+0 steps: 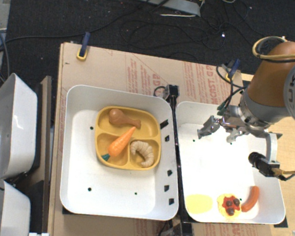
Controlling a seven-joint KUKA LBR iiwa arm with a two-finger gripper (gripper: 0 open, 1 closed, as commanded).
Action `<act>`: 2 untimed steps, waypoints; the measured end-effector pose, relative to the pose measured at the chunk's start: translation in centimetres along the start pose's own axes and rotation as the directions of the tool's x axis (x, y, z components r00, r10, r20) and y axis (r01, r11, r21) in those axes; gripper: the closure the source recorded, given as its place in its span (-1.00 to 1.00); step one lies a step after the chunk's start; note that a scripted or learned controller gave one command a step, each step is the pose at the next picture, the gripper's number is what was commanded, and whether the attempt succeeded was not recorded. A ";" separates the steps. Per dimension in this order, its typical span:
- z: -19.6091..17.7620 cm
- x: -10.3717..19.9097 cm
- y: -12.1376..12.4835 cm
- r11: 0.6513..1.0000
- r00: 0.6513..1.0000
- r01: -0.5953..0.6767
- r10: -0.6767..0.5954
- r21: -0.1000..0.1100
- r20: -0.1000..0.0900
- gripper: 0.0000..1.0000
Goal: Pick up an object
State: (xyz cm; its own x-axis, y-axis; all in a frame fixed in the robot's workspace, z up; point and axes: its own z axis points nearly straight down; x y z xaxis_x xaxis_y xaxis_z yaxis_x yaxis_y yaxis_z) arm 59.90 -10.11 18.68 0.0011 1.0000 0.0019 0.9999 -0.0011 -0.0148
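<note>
Camera view: gripper [222, 129] hovers open and empty over the right bin [207, 113].

Left bin [73, 148] holds a yellow divided plate [103, 118] sorting a glossy drumstick [123, 118], tapered carrot [121, 141] and curled shrimp [143, 152]; likely pick targets, a flat yellow disc [199, 203], red-topped piece [230, 204] and smooth sausage [250, 199], lie along the right bin's near edge.

A cardboard-covered table [143, 71] stands on dark carpet [38, 3] strewn with black cables [122, 20]; spare white bins [3, 128] sit at left.
</note>
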 end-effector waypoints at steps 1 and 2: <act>-0.8 0.0 0.3 1.000 1.000 0.002 -0.002 -0.014 0.002 -1.00; 4.2 0.5 1.2 1.000 1.000 0.005 -0.005 -0.011 0.002 -1.00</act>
State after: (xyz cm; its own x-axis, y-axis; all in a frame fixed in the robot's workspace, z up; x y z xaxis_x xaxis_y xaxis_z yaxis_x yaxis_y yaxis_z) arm 61.05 -9.59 14.45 -0.0042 1.0000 0.0003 1.0000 0.0042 -0.0037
